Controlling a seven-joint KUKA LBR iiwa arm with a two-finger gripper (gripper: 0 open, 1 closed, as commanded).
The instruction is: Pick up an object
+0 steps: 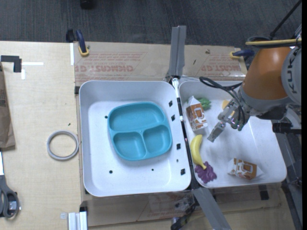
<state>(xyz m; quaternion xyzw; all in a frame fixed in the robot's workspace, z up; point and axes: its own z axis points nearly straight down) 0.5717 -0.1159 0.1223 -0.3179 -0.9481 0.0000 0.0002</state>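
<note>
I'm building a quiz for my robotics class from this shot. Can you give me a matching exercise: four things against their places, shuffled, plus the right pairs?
Things:
1. Blue three-compartment plastic tray
2. Yellow toy banana
3. Bunch of purple toy grapes
4. Grey ring

Places:
A. On the bench, left of both bins
B. Right bin, at its near-left corner
C. Middle of the left bin
D. Right bin, along its left wall

Pairs: 1-C, 2-D, 3-B, 4-A

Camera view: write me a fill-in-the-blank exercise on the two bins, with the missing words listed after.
1. The blue divided tray lies in the ____ bin.
2. The banana lies in the right bin, its lower end next to the purple ____.
3. The tray has ____ compartments.
4. The gripper hangs over the ____ bin.

Missing words: left; grapes; three; right
</note>
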